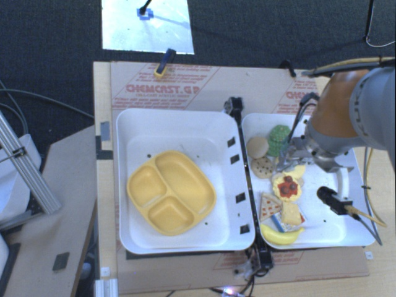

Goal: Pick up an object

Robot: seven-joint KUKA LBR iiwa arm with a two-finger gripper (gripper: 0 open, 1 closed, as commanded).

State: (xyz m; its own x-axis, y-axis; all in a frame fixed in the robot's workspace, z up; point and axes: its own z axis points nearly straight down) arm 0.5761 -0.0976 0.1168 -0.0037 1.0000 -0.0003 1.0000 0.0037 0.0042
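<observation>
Reaching from the right, the arm (346, 113) sets its claw (286, 159) low among toy foods (281, 193) in the right bin (352, 228); whether it is apart or together, I cannot tell. A yellow tray (170, 192) lies in the left bin (179, 125).

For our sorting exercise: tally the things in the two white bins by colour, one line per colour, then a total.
Yellow: 4 (divided tray, banana, two cheese-like pieces)
Tan or brown: 2 (bun, cookie)
Green: 1 (leafy item)
Red-topped: 2 (round piece, wedge)
Total: 9
</observation>
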